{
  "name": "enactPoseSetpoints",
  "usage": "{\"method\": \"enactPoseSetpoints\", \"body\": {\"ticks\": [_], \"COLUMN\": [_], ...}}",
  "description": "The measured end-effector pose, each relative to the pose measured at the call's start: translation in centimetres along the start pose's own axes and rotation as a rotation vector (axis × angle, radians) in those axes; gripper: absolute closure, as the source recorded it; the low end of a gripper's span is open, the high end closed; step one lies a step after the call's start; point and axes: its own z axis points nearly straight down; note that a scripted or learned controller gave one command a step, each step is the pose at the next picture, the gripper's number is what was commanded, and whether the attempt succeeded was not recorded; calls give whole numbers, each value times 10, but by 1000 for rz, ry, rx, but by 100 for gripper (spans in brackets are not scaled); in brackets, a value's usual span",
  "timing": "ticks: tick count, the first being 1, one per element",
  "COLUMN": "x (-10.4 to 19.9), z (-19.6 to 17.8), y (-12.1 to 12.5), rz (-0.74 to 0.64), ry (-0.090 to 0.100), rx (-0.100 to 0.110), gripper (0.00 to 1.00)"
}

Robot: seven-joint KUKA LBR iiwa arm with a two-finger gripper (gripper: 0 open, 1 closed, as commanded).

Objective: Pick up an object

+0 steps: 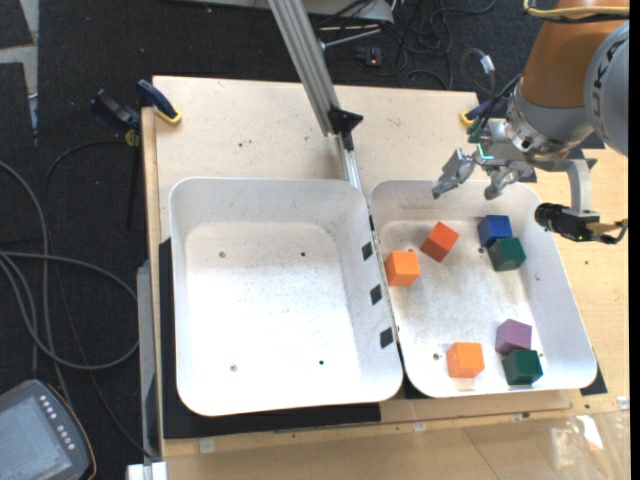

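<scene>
The right bin (560,278) holds several small cubes. Two orange cubes (403,266) (439,240) lie near its far left, and a blue cube (494,229) touches a dark green cube (507,254) at the far right. Along the near edge sit another orange cube (465,359), a purple cube (514,335) and a second dark green cube (522,366). My gripper (478,178) hangs over the bin's far edge, above and just beyond the blue cube. It is open, its fingers spread with nothing between them.
The left bin (200,268) lies beside the right one, and their rims meet in the middle. A slanted metal pole (305,48) rises from behind the bins. Clamps sit at the bench's far corners, with cables on the floor.
</scene>
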Motion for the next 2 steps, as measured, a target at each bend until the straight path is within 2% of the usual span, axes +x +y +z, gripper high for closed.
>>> {"method": "enactPoseSetpoints", "body": {"ticks": [1,2], "x": [0,-5], "z": [-3,42], "y": [1,3], "rz": [-1,3], "ry": [-2,-2], "rx": [-4,-1], "gripper": [0,0]}}
